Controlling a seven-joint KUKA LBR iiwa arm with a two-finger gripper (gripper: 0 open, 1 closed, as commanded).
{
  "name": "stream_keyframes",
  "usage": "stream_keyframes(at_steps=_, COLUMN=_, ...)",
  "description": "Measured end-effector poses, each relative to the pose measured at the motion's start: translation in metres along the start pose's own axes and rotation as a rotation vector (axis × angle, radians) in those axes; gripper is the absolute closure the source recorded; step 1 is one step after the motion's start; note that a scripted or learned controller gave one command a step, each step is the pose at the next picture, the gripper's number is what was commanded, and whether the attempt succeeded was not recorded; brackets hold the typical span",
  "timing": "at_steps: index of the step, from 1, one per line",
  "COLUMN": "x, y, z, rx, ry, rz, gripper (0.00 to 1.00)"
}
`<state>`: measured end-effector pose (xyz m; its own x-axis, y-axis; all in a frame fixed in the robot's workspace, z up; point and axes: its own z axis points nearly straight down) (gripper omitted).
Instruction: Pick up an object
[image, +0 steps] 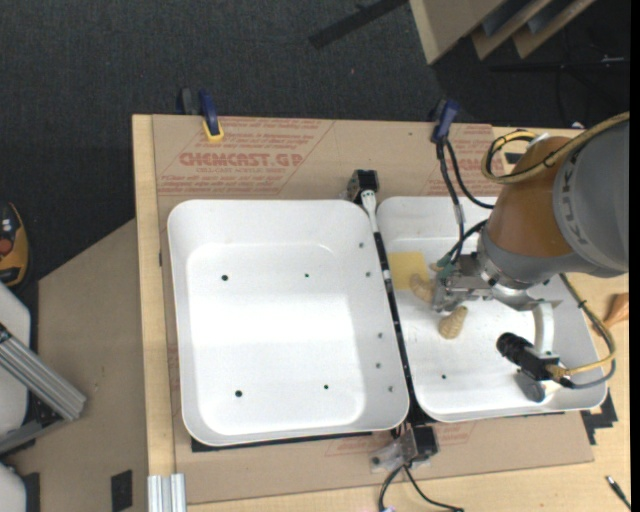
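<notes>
The jaws of the grey arm (560, 210) hang low in the right white bin (470, 400), their spread impossible to tell, crowded by a pale yellow flat square (403, 266), a beige lump (421, 290) and a tan cork-like cylinder (453, 322). Bare floor lies toward the near rim.

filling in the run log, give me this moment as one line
gripper: down in right bin | beside it: yellow pad, tan cork-like piece | hold: not confirmed

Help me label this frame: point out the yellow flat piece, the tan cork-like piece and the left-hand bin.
yellow flat piece (404, 267), camera view, its middle.
tan cork-like piece (454, 322), camera view, middle of its body.
left-hand bin (280, 335), camera view, its bare floor.
</notes>
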<state>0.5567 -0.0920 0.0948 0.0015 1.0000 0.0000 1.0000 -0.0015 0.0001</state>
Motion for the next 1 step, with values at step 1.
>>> stream_keyframes(at_steps=1, x=0.0628, y=0.0173, z=-0.0961, rx=-0.011, ry=0.001, rz=-0.01, gripper=1.0)
